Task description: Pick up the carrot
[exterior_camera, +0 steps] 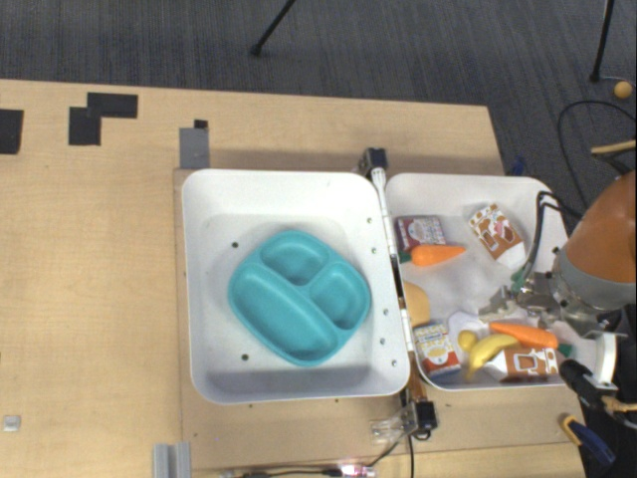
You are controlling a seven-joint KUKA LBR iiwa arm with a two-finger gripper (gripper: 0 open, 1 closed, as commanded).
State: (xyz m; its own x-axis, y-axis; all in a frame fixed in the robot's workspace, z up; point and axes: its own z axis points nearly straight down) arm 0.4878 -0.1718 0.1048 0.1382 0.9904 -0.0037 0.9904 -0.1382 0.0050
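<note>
An orange carrot (439, 255) with a green stub at its left end lies in the upper left part of the right bin (453, 189), just below a maroon box (420, 231). A second long orange piece (525, 334) with a green tip at its right end lies near the bin's front right. My gripper (520, 305) hangs just above that second orange piece, at the end of the grey wrist (587, 285) that comes in from the right. It is well right of and in front of the carrot by the maroon box. The metal parts at the gripper's tip are too cluttered to read.
The right bin also holds a brown and white packet (495, 228), a yellow banana (487, 350), a small printed box (434, 344), a brown carton (529, 364) and a tan round item (416, 303). A teal divided plate (300, 295) lies in the left bin (209, 267).
</note>
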